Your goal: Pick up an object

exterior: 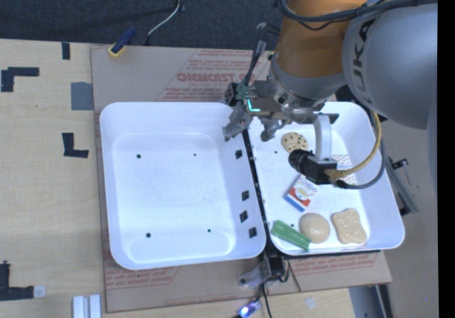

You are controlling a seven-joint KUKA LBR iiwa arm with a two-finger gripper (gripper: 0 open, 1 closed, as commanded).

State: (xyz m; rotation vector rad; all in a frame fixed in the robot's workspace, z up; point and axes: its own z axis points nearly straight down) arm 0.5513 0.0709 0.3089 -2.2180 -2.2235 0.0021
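**Two bins side by side, items all in right bin**

Left bin [170, 188] and right bin [384, 210] sit touching on a cardboard sheet [185, 75] on the surface [43, 167]. In the right bin: cookie [293, 141] toward the back, packet [301, 194] in front of it, then a front row of stick [291, 235] at left, round item [314, 227] in the middle, biscuit [350, 225] at right. Arm [334, 32] hangs over the right bin's back; hand [250, 124] sits over the shared rim between the bins.
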